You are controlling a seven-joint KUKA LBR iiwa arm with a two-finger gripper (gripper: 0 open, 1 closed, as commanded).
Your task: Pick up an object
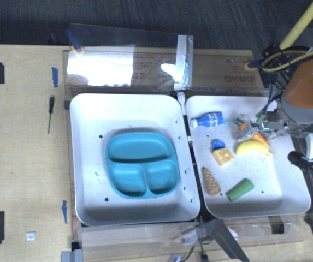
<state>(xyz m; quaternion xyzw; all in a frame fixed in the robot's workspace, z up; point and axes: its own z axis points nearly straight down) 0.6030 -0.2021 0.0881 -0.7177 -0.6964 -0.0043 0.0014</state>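
The right bin (pixel 293 201) holds several small objects. A clear bottle with a blue cap (pixel 208 119) lies at its back left. A small blue piece (pixel 217 144) sits just above a tan cube (pixel 223 156). A yellow fruit (pixel 253 147) lies near the middle right, with an orange piece (pixel 260 138) touching its top. A brown cone (pixel 211 180) and a green cylinder (pixel 239 189) lie toward the front. My gripper (pixel 261 124) hangs low over the back right of this bin, just above the orange piece and the yellow fruit. I see nothing held in it.
The left bin (pixel 85 119) holds a blue divided plate (pixel 142 164). The arm's orange band (pixel 305 85) and cables (pixel 276 59) crowd the right bin's back right corner. A clear panel (pixel 129 59) stands behind the left bin.
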